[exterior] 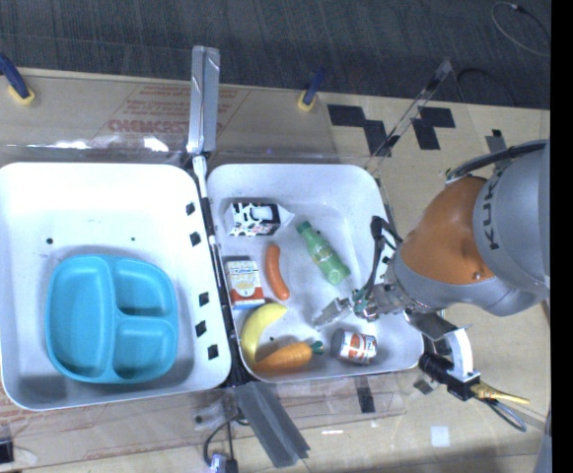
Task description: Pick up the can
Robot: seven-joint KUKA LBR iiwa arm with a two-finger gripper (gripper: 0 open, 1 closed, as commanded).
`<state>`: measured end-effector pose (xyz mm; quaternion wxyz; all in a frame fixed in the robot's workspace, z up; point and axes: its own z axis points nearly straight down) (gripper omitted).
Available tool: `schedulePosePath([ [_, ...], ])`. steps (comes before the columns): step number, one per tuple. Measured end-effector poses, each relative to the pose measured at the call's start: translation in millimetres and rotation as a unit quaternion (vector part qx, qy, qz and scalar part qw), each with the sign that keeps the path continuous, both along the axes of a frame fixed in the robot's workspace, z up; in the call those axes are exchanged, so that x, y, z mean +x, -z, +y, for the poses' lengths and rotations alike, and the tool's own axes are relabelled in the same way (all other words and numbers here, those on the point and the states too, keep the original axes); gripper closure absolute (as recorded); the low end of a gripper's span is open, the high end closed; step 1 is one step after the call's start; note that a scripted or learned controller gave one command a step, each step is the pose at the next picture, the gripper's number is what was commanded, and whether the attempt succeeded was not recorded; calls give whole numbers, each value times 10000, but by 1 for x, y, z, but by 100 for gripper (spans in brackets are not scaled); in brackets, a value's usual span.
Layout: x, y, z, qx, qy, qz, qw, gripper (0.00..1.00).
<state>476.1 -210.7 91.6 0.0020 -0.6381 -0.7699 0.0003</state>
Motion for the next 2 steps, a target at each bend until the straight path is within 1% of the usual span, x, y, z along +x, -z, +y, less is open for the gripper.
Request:
schedulePosePath([
  [1, 1, -10, 0, -3, -31, 3, 10000, 100],
  [2, 1, -10, 0, -3, -31, 2, 10000, 0],
])
